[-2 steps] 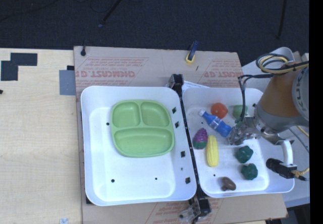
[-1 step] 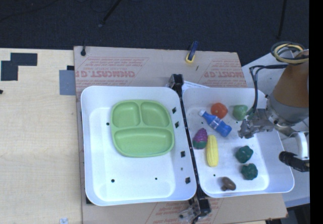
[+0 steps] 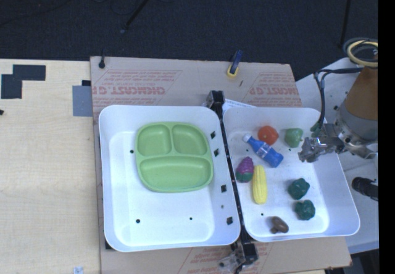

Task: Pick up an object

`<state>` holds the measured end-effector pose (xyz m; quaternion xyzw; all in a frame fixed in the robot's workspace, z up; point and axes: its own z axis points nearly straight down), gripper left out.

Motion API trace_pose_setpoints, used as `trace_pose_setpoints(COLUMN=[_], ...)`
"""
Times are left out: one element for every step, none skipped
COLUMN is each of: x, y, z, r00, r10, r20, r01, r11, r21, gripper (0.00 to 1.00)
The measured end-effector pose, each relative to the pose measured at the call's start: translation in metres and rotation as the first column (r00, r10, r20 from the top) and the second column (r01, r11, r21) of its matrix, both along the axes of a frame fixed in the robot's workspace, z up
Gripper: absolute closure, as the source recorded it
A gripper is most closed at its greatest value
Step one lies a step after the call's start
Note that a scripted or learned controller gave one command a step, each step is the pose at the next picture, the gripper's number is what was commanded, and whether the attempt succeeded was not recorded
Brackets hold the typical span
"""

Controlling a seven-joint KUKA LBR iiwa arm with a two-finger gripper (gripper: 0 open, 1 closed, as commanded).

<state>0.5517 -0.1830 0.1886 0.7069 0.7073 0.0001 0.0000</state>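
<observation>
Gripper [image 3: 310, 150] hovers just right of the light green toy [image 3: 293, 137]; jaw state cannot be told, nothing visibly held. Centre over toy, descend straight.

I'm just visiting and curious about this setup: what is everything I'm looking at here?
Bins: 2, white, side by side on the bench, left and right.
Divided plate: 1, green, left bin.
Bottle: 1, blue, right bin.
Round toy: 1, orange-red, right bin, far side.
Pale green toy: 1, beside it.
Purple toy: 1, right bin.
Corn: 1, yellow, right bin.
Dark green toys: 2, and.
Brown lump: 1, near edge.
Clamp: 1, blue and yellow, back board.
Arm: 1, grey and orange, right.
Tool: 1, grey, over the right bin.
</observation>
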Motion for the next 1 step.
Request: trace_pose_setpoints(x=[0.0007], y=[-0.0011], z=[0.0407], r00=[1.0], r10=[0.0], r20=[0.0], r01=[0.0], r11=[1.0], r21=[0.0], gripper=[1.0])
